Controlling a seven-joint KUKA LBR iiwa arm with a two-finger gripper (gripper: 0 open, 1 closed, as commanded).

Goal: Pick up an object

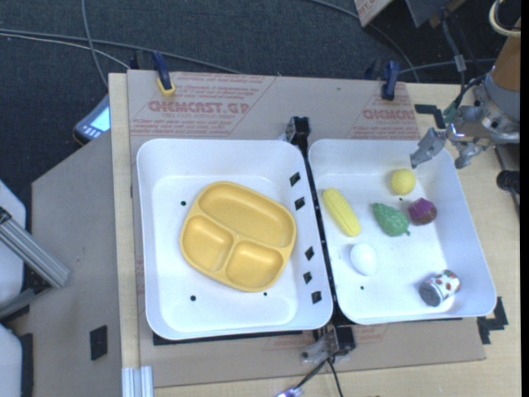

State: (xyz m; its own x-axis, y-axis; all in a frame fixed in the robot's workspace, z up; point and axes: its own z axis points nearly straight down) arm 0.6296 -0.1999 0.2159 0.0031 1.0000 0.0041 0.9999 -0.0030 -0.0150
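Approach is the step in hand, by my reading: the claw point(443, 149) hangs over the far right corner of the right bin point(475, 246), its two fingers spread apart with nothing between them. Nearest beneath it lies a small yellow ball point(402, 181), with a purple piece point(422, 212) and a green piece point(390, 220) just beside each other a little nearer the camera. A corn cob point(340, 212), a white egg point(363, 259) and a speckled round toy point(439, 289) lie farther off; the yellow divided plate point(238, 235) sits in the left bin point(157, 230). The ball looks the sensible pick, standing apart from its neighbours. Centre the fingers over it before descending, since a round thing will likely roll from an off-centre squeeze.
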